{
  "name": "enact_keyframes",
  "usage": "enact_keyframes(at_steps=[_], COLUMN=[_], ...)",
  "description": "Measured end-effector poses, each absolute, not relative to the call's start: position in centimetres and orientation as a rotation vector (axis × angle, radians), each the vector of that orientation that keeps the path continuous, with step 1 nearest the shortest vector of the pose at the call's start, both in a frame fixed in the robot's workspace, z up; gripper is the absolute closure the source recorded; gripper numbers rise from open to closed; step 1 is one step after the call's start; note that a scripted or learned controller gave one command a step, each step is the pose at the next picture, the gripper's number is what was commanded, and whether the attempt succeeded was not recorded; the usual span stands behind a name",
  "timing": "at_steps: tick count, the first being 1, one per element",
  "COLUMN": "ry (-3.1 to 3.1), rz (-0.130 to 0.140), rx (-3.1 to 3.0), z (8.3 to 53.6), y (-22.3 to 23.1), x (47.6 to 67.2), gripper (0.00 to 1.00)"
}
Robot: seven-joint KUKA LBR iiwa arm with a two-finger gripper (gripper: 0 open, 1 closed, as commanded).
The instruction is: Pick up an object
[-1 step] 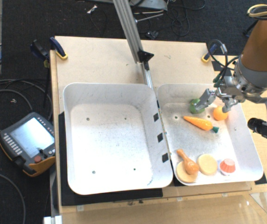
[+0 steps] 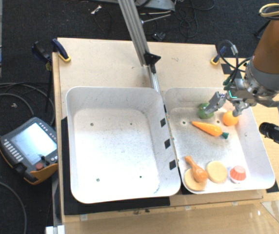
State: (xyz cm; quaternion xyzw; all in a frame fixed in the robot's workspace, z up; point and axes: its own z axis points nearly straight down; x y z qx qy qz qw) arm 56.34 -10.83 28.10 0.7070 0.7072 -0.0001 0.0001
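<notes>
Fingers [image 2: 226, 103] spread betw green obj [image 2: 206, 111] & orange ball [image 2: 230, 119].

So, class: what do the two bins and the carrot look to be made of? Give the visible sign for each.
Bins: probably thin moulded plastic, white and matt, judging by the rounded corners, shallow curved walls and dark speckled scuffs. Carrot: likely a plastic toy, since its orange is smooth and even with a small green tip.
</notes>
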Motion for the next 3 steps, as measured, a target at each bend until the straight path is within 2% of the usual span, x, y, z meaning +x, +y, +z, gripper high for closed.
enact_keyframes(at_steps=[1,3], ry=[2.224,2.223], rz=[-0.005,-0.007], rx=[2.224,2.227], z=[23.3,12.5], y=[-10.2,-11.2], x=[56.9,56.1], gripper=[0.0,0.0])
